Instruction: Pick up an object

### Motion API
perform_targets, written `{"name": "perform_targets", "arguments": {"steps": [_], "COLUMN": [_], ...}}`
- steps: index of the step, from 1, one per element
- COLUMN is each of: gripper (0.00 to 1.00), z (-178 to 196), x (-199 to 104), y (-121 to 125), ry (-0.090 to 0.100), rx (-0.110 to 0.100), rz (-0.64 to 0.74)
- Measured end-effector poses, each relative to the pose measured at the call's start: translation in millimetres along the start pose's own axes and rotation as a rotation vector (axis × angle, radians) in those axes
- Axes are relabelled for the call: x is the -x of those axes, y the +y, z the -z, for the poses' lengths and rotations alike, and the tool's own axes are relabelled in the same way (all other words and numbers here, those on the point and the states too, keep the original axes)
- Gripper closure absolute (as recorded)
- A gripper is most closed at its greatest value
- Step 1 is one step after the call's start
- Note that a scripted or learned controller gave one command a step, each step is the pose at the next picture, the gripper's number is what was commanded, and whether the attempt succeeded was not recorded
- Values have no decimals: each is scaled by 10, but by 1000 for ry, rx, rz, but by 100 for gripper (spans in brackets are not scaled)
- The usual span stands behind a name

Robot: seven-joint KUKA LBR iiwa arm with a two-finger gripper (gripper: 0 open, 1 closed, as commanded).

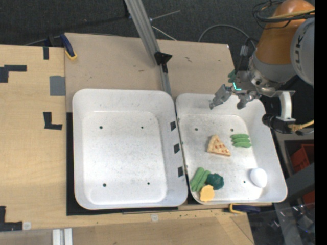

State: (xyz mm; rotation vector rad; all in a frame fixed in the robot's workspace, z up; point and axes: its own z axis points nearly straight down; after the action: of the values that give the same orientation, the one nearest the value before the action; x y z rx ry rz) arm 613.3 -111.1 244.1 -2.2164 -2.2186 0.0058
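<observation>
Light wooden bench [30, 152] with black tape marks on its left part; dark carpet-like floor beyond the far edge, with loose cables on it. A silver metal post [145, 34] slants down to the seam between the two bins. You've got the left white bin [82, 137] and the right white bin [265, 137] touching side by side. The arm's upper part is cut off at the top right corner, orange band [286, 19] partly showing. Gripper [231, 100] hangs over the right bin's far edge, fingers spread apart, nothing between them. In the right bin: yellow waffle-textured wedge [218, 146] near centre, green pea pod [240, 140] just beside it, white egg-like ball [258, 177] at the near right. Near left corner: green pods [199, 178], a dark green lump [215, 180] and a yellow piece [207, 193] bunched together, shapes hard to make out.
</observation>
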Motion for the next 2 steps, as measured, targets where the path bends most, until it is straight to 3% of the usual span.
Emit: {"name": "perform_targets", "arguments": {"steps": [1, 2], "gripper": [0, 0], "z": [27, -549], "x": [1, 44], "y": [9, -86], "ry": [-1, -2], "rx": [5, -1], "rz": [1, -1]}}
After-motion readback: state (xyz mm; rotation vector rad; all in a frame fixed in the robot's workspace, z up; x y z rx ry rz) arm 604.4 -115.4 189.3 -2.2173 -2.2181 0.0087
